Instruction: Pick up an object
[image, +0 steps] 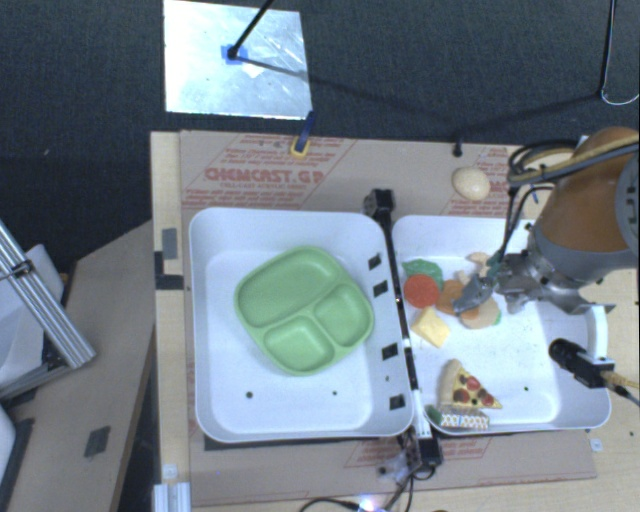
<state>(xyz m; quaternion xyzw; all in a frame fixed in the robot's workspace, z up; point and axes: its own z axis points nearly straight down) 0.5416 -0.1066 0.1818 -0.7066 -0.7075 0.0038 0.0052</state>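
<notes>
End effector (474, 295) low in right bin (520, 395), toy foods (432, 300) just beside

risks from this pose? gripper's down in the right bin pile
1. The gripper sits among tightly packed toys: red piece, orange piece, tan piece. It may nudge neighbours or close on two at once.
2. The yellow wedge lies just beside the cluster and could get pushed toward the divider.
3. The pieces look low and rounded, so a grasp may slip.
</notes>
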